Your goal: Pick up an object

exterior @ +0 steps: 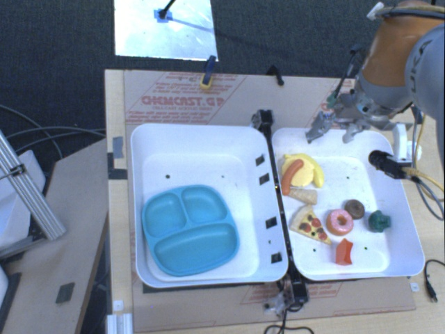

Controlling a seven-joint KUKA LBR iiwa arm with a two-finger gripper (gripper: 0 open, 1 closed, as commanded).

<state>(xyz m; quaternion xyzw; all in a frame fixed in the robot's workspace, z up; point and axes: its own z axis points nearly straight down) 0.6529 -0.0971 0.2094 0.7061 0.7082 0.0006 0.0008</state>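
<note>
My gripper [332, 131] hangs open above the far rim of the right bin [403, 256], with nothing between its fingers. Below it in that bin lie toy foods: a yellow banana [313, 170] with a red-orange sausage [291, 172] across it, a beige bread piece [303, 195], a pizza slice [310, 225], a pink donut [340, 222], a brown chocolate donut [354, 208], a dark green piece [379, 220] and a red pepper piece [344, 252]. The nearest of them, the banana, is below and a little to the left of the gripper.
The left bin [160, 145] holds a blue divided plate [189, 228]. A black clip strip [272, 200] joins the two bins down the middle. A yellow-handled tool [208, 76] lies on the cardboard behind the bins, below a shiny square sheet [165, 18].
</note>
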